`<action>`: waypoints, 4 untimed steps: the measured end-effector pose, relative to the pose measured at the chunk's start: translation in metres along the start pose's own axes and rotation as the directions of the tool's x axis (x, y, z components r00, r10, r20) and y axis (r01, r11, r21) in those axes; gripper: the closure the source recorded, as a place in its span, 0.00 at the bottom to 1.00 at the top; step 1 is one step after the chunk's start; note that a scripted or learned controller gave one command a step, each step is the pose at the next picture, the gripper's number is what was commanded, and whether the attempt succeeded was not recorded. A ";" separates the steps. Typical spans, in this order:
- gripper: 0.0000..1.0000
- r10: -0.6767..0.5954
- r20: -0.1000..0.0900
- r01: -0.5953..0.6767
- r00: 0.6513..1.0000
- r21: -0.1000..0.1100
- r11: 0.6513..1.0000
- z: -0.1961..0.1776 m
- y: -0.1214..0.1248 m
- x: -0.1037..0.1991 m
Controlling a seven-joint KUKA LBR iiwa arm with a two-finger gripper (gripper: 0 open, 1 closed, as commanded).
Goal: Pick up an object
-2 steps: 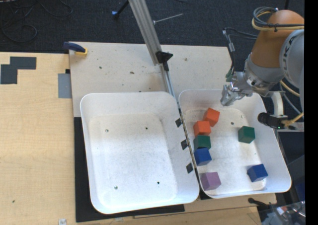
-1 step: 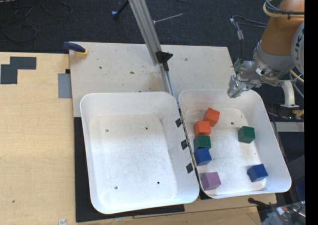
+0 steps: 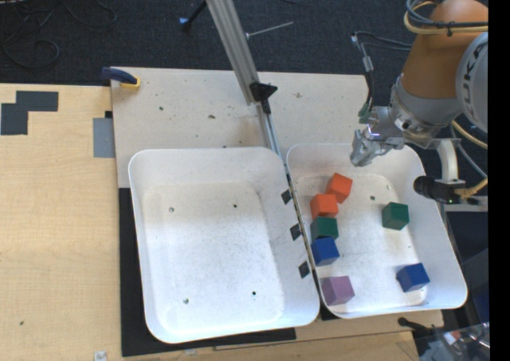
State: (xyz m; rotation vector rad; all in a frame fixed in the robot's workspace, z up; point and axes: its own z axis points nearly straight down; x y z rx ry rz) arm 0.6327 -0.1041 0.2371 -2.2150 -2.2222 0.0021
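Seven small blocks lie in the right bin [image 3: 446, 268], the shallow white tray nearer the arm. Along its left wall they form a loose column: an orange block [image 3: 340, 187] at the far end, a second orange block [image 3: 323, 206] touching it, a dark green block [image 3: 324, 228], a blue block [image 3: 324, 250], and a purple block [image 3: 337, 289] nearest the camera. Well apart, toward the right wall, sit another green block [image 3: 394, 215] and another blue block [image 3: 413, 276]. The end effector [image 3: 368, 148] hangs over the bin's far edge, above and to the right of the first orange block, touching none; whether it is open or closed cannot be told. The grey arm [image 3: 442, 56] with its orange band enters from the right. The left bin [image 3: 151, 256] sits beside it on the counter [image 3: 56, 216].
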 end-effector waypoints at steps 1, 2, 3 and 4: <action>1.00 -0.001 -0.001 0.001 1.000 0.002 1.000 0.012 -0.023 0.052; 1.00 0.000 0.000 0.000 1.000 0.000 1.000 0.001 -0.042 0.099; 1.00 0.000 0.001 0.000 1.000 0.003 1.000 0.011 -0.067 0.139; 1.00 -0.001 0.001 0.001 1.000 0.003 1.000 0.016 -0.090 0.196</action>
